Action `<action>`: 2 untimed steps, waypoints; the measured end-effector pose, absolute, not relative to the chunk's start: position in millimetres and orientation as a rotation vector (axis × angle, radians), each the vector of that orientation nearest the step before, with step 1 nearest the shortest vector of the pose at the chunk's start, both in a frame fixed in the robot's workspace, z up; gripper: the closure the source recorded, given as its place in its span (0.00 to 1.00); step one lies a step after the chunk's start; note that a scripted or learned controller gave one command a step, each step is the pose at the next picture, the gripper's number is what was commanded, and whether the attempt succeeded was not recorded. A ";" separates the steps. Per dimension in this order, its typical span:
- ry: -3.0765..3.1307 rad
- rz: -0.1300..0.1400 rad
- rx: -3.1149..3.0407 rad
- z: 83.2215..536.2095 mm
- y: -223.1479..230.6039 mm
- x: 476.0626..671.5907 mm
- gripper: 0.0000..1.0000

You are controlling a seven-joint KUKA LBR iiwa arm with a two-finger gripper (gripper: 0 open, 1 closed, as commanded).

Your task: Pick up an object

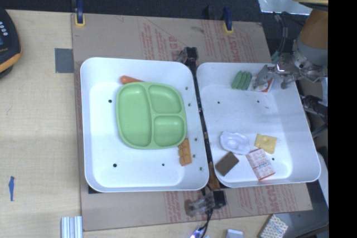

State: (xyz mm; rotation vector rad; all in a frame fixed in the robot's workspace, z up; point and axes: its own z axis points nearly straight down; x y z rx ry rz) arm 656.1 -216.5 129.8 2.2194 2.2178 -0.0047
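My gripper [266, 78] hangs over the far right corner of the right bin [281, 117], just right of a green ridged object [241, 79]. A small orange and white bit shows at the gripper's tip; whether it is held I cannot make out. Toward the near end of that bin lie a white crumpled piece [234, 142], a yellow square [266, 143], a brown rectangle [227, 163] and a red and white packet [260, 164].
The left bin [92, 136] holds a green divided plate [151, 115], an orange piece [130, 79] behind it and a brown cracker-like strip [184, 152] by the inner wall. Clamps and cables sit between the bins at both ends.
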 end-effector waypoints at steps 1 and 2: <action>2.228 -0.004 2.215 138.7 -213.1 656.6 1.00; 2.230 -0.005 2.214 138.2 -212.9 656.5 0.00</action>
